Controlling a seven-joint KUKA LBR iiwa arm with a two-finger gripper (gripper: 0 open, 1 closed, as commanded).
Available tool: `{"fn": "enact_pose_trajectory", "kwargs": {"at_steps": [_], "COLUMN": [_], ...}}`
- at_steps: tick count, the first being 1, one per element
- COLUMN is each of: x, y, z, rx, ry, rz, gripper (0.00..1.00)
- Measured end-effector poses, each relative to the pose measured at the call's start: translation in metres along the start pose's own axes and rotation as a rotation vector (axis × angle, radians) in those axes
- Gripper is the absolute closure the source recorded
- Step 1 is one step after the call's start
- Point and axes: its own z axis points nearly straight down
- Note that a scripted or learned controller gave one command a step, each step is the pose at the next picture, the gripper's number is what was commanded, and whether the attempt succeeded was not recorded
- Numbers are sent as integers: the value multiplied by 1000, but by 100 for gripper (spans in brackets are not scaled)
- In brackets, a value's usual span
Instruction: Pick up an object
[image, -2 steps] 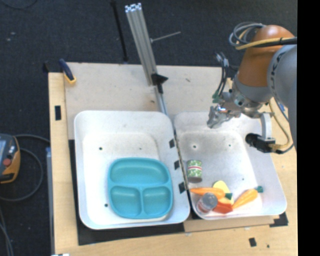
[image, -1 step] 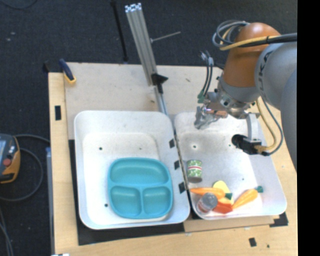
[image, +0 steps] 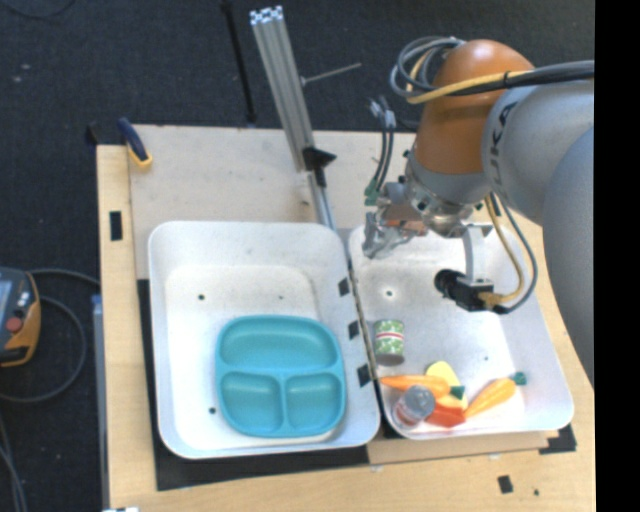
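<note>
The hand (image: 383, 238) hangs over the right bin's (image: 520, 330) far left corner; whether it is apart or together I cannot tell. Near it: one small can (image: 389, 340), two carrots (image: 492, 396). The left bin (image: 180, 250) holds one blue tray (image: 281, 375).

A: How is the light?

B: Even and fairly bright over the counter (image: 230, 180), seemingly from overhead. The two white bins (image: 250, 250) look slightly washed out, near glare on their flat floors.

A: Shadows?

B: Soft ones. A faint shadow sits under the arm (image: 470, 110) on the right bin (image: 520, 330), and a thin one rims the blue tray (image: 282, 375).

A: Sharpness?

B: Soft overall, low resolution. Small items at the right bin's lower corner blur together. The orange band shows a mild sheen. The dark floor (image: 120, 60) around is dim, with little detail.
</note>
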Motion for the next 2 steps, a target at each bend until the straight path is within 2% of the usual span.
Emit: {"fn": "enact_pose_trajectory", "kwargs": {"at_steps": [2], "x": [102], "y": [-6], "z": [-14], "rx": [1], "ry": [-1], "rz": [0], "gripper": [100]}}
